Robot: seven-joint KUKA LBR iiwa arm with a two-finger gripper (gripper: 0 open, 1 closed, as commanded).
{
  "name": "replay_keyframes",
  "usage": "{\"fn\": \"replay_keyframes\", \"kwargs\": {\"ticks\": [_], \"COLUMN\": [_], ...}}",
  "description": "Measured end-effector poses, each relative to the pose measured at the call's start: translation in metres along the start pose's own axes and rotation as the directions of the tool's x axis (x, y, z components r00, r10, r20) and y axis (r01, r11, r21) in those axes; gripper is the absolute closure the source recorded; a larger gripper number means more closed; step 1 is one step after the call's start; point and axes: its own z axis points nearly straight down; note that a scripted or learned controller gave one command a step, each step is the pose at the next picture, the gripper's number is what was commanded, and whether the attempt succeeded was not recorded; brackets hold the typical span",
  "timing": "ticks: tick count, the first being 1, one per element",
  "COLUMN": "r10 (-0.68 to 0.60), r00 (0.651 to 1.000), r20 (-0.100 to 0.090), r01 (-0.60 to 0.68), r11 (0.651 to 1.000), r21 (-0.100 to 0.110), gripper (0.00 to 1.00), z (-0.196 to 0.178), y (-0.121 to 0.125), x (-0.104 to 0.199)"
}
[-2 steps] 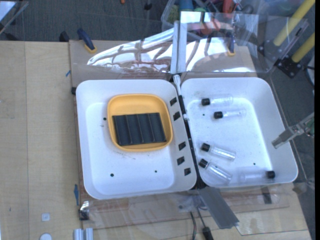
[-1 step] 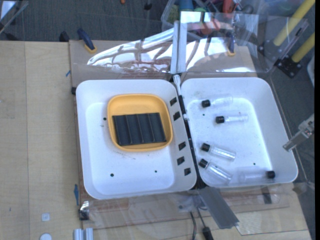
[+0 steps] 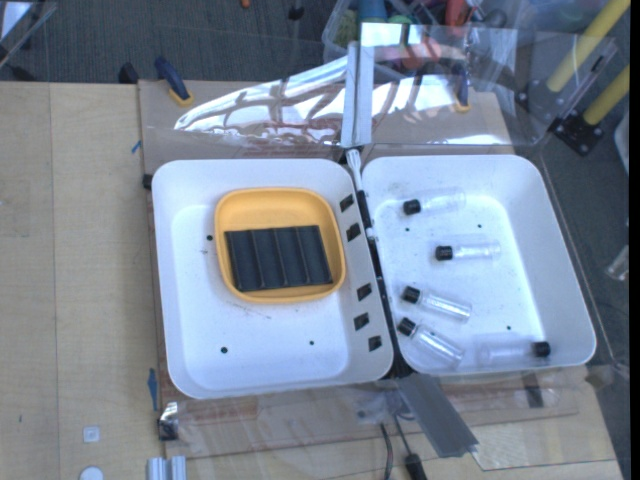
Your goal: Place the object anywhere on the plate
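Vials in the right bin, plate in the left

You have five clear plastic vials with black caps (image 3: 438, 202) lying flat in the right white bin (image 3: 560, 268), long axes mostly left-right. The yellow square plate (image 3: 230, 218) holding a black ridged insert (image 3: 278, 258) sits in the left white bin (image 3: 180, 298), so any carry runs leftward. I cannot tell the claw's state.

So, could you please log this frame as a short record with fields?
left bin: holds yellow plate
plate load: dark ribbed block
right bin: five clear vials with black caps, lying flat, apart
vial on plate: none yet
divider: row of black clips between the bins
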Motion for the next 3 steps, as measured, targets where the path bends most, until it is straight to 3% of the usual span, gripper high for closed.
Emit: {"fn": "replay_keyframes", "kwargs": {"ticks": [1,2,3], "r10": [-0.237,-0.503,-0.657], "r00": [0.971,0.865,0.754], "r20": [0.002,-0.003,-0.002], "r01": [0.237,0.503,0.657], "r11": [0.971,0.865,0.754], "r21": [0.0,-0.002,-0.003], "gripper": [0.0,0.0,0.0], "z": [-0.021,-0.006,0.032], "y": [0.0,0.0,0.0], "x": [0.0,0.0,0.001]}}
